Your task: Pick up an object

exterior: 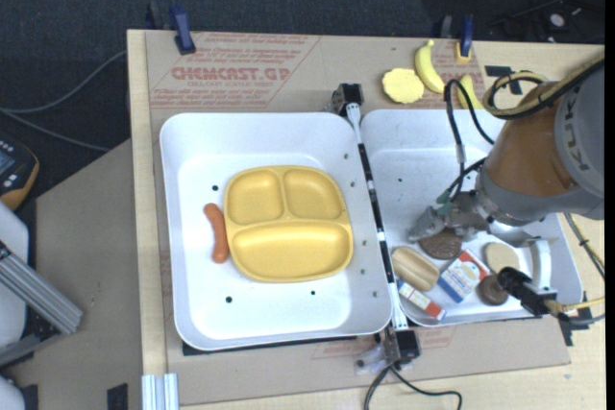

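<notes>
In the left shallow white bin, a yellow three-compartment plastic plate is being flanked by an orange-red toy sausage. In the right white bin, small toy foods, a hot-dog bun among them, are being crowded near the front wall. The gripper is being held low over them; its state cannot be told.

Two white bins sit on a tan counter printed with red lettering. The left bin holds a yellow divided plate, with an orange-red hot dog at its nine o'clock. At twelve o'clock of the right bin lies a yellow banana. The arm is orange-brown and grey.
</notes>
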Available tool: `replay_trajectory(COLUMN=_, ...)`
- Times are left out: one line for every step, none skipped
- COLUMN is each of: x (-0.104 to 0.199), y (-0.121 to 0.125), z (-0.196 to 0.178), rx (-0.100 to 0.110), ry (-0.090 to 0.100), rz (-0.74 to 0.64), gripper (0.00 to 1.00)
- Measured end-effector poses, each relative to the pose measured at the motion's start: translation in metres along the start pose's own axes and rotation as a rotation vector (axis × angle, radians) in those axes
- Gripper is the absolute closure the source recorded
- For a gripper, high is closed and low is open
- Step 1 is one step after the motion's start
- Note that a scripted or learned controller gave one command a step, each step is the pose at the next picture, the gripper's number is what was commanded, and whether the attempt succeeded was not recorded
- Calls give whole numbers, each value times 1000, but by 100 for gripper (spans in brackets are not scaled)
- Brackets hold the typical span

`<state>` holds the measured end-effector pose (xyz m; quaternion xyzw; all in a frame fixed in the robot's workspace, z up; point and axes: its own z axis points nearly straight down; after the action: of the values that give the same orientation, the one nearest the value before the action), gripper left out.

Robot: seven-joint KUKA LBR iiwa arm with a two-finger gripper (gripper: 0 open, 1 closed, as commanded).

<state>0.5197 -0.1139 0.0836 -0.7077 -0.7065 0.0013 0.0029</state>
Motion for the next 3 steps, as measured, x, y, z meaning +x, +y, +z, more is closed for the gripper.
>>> replay_trajectory(x=0, y=2, z=-11, rx=-7, ry=-2, rz=-1, gripper=100)
replay_trajectory(x=56, y=62, z=-108, rx=-20, ry=-3, rz=-10, gripper=100)
replay_trajectory(x=52, y=58, z=-101, rx=-6, ry=-3, rz=-3, gripper=0)
